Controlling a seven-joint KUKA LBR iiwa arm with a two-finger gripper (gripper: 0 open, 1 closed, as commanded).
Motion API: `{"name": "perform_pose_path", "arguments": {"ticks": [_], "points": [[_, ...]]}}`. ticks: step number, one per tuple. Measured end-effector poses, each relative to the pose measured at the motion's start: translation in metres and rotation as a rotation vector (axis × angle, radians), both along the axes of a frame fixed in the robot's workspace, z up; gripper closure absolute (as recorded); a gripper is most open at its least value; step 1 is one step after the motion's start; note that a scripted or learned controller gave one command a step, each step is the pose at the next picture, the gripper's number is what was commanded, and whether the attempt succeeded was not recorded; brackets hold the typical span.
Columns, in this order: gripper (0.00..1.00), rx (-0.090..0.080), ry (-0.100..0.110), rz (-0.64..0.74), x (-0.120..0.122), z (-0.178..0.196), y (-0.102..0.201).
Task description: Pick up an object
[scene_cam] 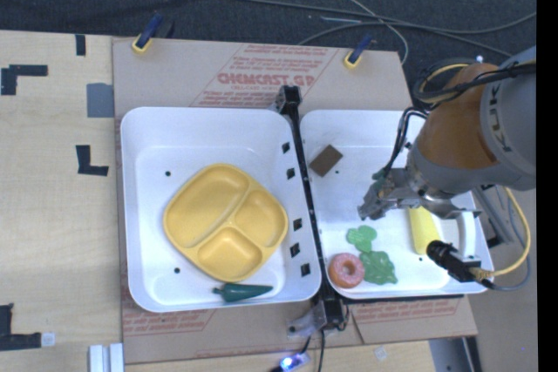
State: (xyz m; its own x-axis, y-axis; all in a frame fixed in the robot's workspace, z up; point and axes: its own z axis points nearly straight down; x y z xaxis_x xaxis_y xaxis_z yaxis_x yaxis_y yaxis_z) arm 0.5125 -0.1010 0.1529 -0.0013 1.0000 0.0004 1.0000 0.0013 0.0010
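Gripper (377, 203) low in R bin (349, 128); fingers' state can't tell. Green leafy toy (360, 236) just below fingers, apart. Yellow block (423, 228) right beside; brown block (326, 159) up-left.

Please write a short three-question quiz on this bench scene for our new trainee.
1. True or false: the yellow plate lies in the right bin.
2. Which thing touches the doughnut? A) brown block B) green leafy toy C) green pepper
3. Fill in: the claw hovers over the ___ bin.

Key: 1 false; 2 B; 3 right.
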Motion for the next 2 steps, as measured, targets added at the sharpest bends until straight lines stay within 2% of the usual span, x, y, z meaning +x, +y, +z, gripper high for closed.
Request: {"name": "perform_pose_path", "arguments": {"ticks": [1,2], "points": [[1.0,-0.001,-0.004,0.001,0.0021,0.0632,-0.0009],[1.0,0.0,0.003,0.0,0.0021,0.0617,-0.0004]]}}
